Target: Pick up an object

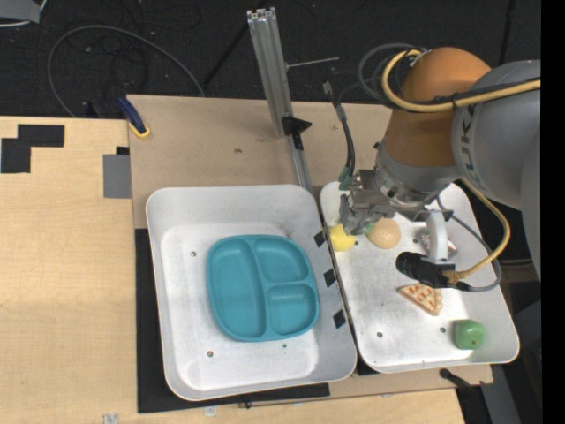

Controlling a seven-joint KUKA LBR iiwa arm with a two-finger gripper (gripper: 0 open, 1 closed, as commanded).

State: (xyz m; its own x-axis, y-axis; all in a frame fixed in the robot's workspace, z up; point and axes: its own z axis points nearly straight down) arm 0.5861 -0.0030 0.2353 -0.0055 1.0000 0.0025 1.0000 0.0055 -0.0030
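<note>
I see the arm reaching in from the view's right. Its orange band is bent over the right bin, and the wrist points nearly straight down. The gripper hangs low over that bin's far corner, the corner next to the left bin. From this angle the wrist body covers the tip, so I cannot tell whether the gripper is wide or narrow, or whether anything is in it.

A small yellow piece lies right at the gripper's tip, on the side nearer the camera. I cannot make out whether the two touch. A beige ball lies just beside the gripper on the arm's side, close to the yellow piece but apart from it. A tan waffle-like wedge lies flat further toward the camera on the arm's side. A green piece sits well apart from the gripper, near the bin's front corner.

On the gripper's other side, across the shared bin walls, a teal divided plate lies flat in the left bin. Small black tabs sit along the seam between the bins, close to the gripper. Behind the gripper a bare aluminium post stands up from the bench, tilted slightly.
</note>
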